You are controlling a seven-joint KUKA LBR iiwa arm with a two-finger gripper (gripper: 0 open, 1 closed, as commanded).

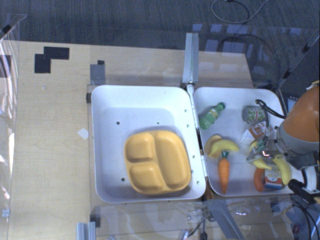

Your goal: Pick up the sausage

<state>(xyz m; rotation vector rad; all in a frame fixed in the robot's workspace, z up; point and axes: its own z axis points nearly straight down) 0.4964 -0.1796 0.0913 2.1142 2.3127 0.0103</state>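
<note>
Fingers (265, 151) hang low over the right bin (235, 91), in the crowded patch near its right wall. They show as a dark tangle against the packets beneath, so I cannot tell whether they are spread or closed. Nothing can be made out between them.

Arm (306, 115): orange band at the right edge of the view, wrist reaching in over the bin's right side.

Sausage (258, 179): taken to be the short reddish-brown piece lying end-on near the front wall of the right bin, touching or just beside a small carton (274, 183). It rests on the bin floor and is not lifted.

Sausage against fingers: it lies nearer the front wall than the fingers do, and close to them. A banana (283, 169) curves just to its right and partly sits between the two. Whether the fingers touch anything is not clear.

Progress, as a judgement: the approach looks made and the arm is in the correct bin, near the target. No grasp is shown and no lift. Left to do: settle over the sausage, close on it, raise it clear.

Other contents of the right bin:
- carrot (223, 170), with a second banana (225, 145) above it, left of the target
- green bottle (212, 114) and a can (253, 114) towards the back

The left bin (115, 104) holds a yellow divided tray (157, 161). Both bins sit on the pale wooden surface (50, 134).

Risk: the clutter is tight, so a neighbour may be caught instead.
</note>
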